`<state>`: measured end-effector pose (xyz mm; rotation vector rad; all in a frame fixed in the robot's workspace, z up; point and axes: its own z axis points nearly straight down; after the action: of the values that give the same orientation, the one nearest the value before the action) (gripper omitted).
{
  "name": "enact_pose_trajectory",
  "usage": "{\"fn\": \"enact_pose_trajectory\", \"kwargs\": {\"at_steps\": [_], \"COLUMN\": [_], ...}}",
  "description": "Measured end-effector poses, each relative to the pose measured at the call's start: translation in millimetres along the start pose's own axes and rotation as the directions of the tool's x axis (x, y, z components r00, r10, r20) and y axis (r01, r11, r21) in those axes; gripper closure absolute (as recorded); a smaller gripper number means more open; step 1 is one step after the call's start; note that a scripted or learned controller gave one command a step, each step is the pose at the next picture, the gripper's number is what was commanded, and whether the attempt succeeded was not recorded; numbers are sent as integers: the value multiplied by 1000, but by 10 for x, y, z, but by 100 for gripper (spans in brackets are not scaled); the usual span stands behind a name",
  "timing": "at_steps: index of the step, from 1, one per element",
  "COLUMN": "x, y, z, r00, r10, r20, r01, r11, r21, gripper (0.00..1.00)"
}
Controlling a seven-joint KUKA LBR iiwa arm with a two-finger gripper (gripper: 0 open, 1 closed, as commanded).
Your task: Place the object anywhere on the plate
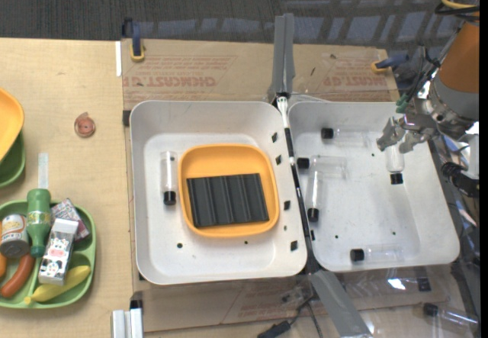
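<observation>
An orange plate (192, 165) lies in the left bin (149, 252). A dark grey ridged block (229, 200) rests flat on the plate. A clear tube with a black cap (168, 176) lies just left of the plate. My gripper (399, 138) hovers over the upper right part of the right bin (427, 252). Directly below it is another clear tube with a black cap (396, 174). I cannot tell whether that tube is held or lying on the bin floor.
Several more clear black-capped tubes lie in the right bin, among them one at the back (335, 133), one by the left wall (313, 195) and one at the front (370, 255). A green tray of toy food (80, 283) sits on the bench, far left.
</observation>
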<state>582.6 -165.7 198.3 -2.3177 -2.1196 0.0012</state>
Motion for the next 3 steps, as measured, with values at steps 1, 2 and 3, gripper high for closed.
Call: {"fn": "enact_pose_trajectory", "kwargs": {"at_steps": [1,2,3], "x": [195,327,326], "y": [747,736,737], "z": [-18,-2,-3], "r00": [997,970,970], "r10": [-77,-241,-242], "r20": [2,1,1], "r01": [77,241,242], "r11": [997,970,970], "r21": [1,2,2], "gripper": [100,100,0]}}
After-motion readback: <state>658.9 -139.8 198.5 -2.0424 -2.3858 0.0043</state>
